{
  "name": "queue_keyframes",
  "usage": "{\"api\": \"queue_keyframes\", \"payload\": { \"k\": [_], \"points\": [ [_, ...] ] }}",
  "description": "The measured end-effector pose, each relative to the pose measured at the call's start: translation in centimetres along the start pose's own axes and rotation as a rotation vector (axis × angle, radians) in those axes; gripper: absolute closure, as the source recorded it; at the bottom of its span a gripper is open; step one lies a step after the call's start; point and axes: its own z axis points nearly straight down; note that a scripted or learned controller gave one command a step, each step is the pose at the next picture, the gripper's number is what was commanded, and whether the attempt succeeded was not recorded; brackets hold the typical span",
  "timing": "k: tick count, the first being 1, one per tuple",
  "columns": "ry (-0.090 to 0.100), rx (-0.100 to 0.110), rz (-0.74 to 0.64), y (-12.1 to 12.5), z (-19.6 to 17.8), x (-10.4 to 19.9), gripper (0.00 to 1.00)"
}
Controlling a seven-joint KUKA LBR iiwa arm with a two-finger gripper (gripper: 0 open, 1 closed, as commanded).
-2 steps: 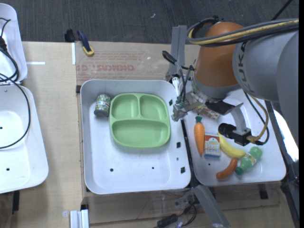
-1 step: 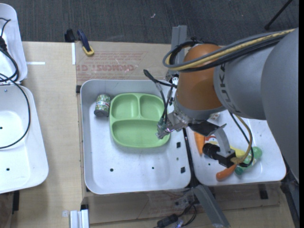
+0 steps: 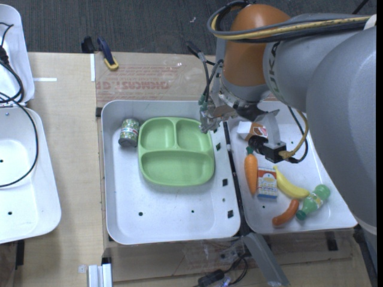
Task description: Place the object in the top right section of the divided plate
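Observation:
A light green divided plate [image 3: 176,164] lies in the left bin [image 3: 160,213], with two small sections at the back and one large section in front. My gripper [image 3: 207,122] hangs at the right edge of the plate's top right section [image 3: 190,136], just above its rim. I see nothing in any of the plate's sections. The grey arm with its orange band [image 3: 254,37] comes down from the upper right and hides the back of the right bin.
A small patterned can [image 3: 128,131] stands left of the plate. The right bin [image 3: 330,173] holds a carrot [image 3: 251,171], a banana [image 3: 291,186], a sausage [image 3: 285,213], a green bottle [image 3: 313,201] and a small carton [image 3: 267,186]. Both bins' walls meet beside the gripper.

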Motion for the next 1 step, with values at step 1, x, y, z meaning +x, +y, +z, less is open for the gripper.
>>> {"api": "queue_keyframes", "payload": {
  "k": [1],
  "points": [
    [-0.002,0.001,-0.001,0.02,-0.86,-0.08,1.0]
  ]
}}
